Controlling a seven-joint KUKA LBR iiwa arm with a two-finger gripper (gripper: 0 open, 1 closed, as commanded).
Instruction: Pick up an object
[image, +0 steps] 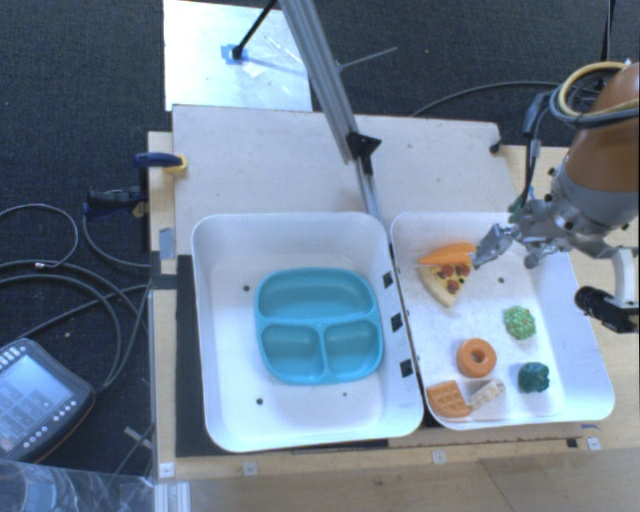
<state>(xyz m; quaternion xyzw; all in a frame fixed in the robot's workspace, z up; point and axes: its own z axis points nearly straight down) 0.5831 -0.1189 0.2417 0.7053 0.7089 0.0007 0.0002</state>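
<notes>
The gripper (512, 246) hangs over the right bin (582, 330), fingers spread, gripping nothing, one tip just beside the pizza slice (446, 272). Nearer lie a waffle (448, 399), donut (476, 357) and broccoli (533, 377). The left bin (225, 300) holds a blue tray (319, 325).

The light here is even and bright, coming from overhead, so both white bins, the left bin (225, 400) and the right bin (580, 400), look nearly washed out with only soft, short shadows under their rims. A glossy patch glares on the pale sheet (215, 60) at the upper left of the frame. The dark floor (80, 90) stays dim and slightly grainy. Focus is a little soft throughout.
</notes>
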